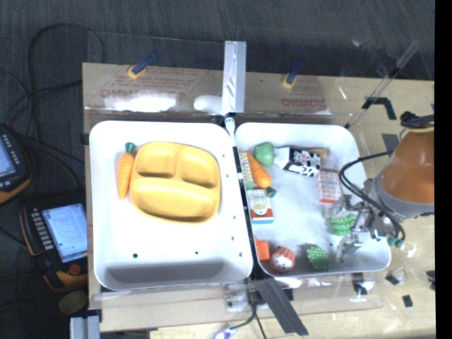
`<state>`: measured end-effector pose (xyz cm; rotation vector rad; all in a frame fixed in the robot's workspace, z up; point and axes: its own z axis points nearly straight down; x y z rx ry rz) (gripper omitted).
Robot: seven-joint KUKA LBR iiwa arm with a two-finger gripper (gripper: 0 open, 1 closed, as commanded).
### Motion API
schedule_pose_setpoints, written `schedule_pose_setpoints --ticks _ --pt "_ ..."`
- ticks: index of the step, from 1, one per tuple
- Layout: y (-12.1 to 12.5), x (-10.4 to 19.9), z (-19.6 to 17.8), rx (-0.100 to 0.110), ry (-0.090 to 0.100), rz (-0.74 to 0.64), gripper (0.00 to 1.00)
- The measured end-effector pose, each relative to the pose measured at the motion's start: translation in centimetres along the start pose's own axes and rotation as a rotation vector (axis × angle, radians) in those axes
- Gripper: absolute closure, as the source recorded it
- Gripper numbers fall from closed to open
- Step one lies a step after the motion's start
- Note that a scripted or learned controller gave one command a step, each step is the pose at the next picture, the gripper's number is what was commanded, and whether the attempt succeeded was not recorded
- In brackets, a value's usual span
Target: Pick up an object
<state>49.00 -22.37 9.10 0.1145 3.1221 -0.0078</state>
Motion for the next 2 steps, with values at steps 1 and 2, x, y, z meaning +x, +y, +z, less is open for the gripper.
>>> schedule_pose_setpoints --ticks 1,2 --pt "0.05 -0.03 0.0 0.001 0.0 -0.034 0.0" --pt "0.12 -0.05 -0.01 0.0 -0.001 -0.236 0.0"
